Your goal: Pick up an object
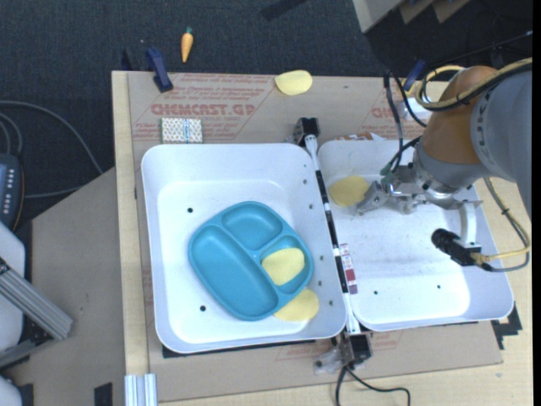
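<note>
A flat yellow piece (345, 190) lies in the right bin (423, 299) near its upper left corner. My gripper (370, 198) is low over that bin, right beside the yellow piece on its right and pointing at it; whether they touch I cannot tell. In the left bin (169, 193) rests a blue divided plate (237, 256) with a second yellow piece (283, 265) in its small compartment. A third yellow piece (297, 306) lies against the plate's lower right edge.
The grey arm with its orange band (452, 129) covers the right bin's upper right. A black connector with cable (456, 249) hangs over the bin's right side. Behind the bins lie a yellow piece (293, 82), a patterned packet (182, 129), a blue clip (158, 68) and a small carrot (187, 45).
</note>
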### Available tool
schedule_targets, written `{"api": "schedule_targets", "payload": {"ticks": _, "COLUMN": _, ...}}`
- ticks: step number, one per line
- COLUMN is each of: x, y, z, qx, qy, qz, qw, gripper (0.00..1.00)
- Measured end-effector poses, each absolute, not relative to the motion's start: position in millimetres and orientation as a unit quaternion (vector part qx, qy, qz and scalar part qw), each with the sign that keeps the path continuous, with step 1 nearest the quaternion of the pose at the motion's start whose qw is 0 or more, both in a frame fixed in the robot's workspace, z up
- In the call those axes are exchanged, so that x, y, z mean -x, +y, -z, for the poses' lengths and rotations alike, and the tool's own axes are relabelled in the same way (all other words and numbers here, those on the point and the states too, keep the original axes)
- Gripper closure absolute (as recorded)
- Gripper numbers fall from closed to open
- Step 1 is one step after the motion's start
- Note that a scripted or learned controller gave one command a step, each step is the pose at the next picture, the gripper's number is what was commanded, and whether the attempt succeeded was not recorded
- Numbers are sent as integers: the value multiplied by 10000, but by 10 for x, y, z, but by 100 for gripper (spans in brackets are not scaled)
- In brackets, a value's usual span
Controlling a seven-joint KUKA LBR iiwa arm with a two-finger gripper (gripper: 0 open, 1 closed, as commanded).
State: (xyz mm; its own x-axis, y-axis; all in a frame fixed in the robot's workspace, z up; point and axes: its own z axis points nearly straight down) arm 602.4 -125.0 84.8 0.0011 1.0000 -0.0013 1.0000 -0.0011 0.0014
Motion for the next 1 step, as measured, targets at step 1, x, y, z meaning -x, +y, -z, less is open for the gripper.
{"api": "schedule_targets", "payload": {"ticks": 1, "x": -6668, "y": -1605, "z": -853, "qx": -7067, "qy": 7075, "qz": -1, "qw": 10, "gripper": 0}}
